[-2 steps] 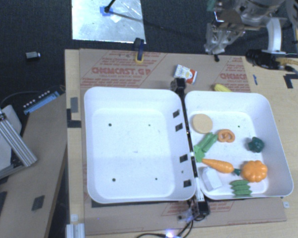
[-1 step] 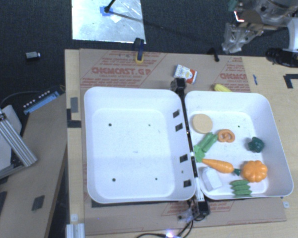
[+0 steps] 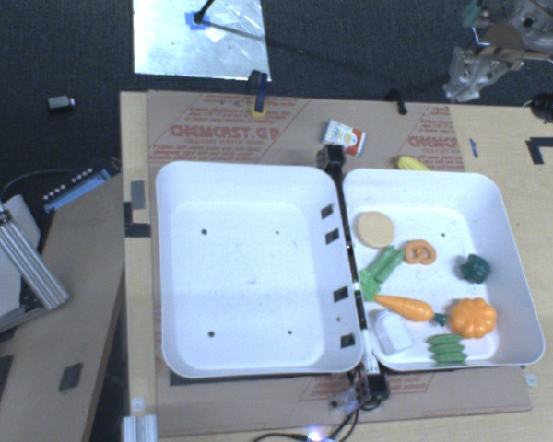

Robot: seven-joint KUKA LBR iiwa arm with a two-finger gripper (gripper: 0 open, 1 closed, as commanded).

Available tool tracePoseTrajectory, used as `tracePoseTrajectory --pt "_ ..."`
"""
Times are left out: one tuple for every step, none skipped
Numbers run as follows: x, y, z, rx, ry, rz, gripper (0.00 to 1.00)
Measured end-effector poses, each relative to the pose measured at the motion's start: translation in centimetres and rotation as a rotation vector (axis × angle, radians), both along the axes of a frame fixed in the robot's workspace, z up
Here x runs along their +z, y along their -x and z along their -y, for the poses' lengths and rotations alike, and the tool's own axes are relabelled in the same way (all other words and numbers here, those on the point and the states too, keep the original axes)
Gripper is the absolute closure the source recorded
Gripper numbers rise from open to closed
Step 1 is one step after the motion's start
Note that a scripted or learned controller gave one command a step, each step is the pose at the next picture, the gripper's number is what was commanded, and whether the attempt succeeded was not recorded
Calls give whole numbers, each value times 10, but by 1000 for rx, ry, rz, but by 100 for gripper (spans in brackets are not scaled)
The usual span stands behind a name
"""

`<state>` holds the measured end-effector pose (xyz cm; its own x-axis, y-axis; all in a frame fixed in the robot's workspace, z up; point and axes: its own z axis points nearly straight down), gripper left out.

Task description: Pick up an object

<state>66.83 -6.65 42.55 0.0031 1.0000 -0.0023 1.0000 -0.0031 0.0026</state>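
Nothing is picked up yet: the gripper (image 3: 467, 74) hangs far right, above the surface beyond the right bin (image 3: 507, 219), jaws' state impossible to tell, while the carrot (image 3: 404, 306) and pumpkin (image 3: 472, 316) wait inside.

carrot (image 3: 405, 307): orange, lying flat, right bin's middle
pumpkin (image 3: 472, 317): orange, upright, just right of carrot
pretzel (image 3: 420, 252): brown, flat
cookie (image 3: 376, 228): tan disc, flat

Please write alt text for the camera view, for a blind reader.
The gripper hangs above the bench's far right edge. The right bin holds toy foods: a pumpkin, a carrot, a pretzel and a cookie.
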Motion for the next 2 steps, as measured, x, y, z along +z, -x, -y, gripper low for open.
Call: tracePoseTrajectory --pt "31 0 35 2 0 3 100" --pt "32 0 84 1 1 1 100"
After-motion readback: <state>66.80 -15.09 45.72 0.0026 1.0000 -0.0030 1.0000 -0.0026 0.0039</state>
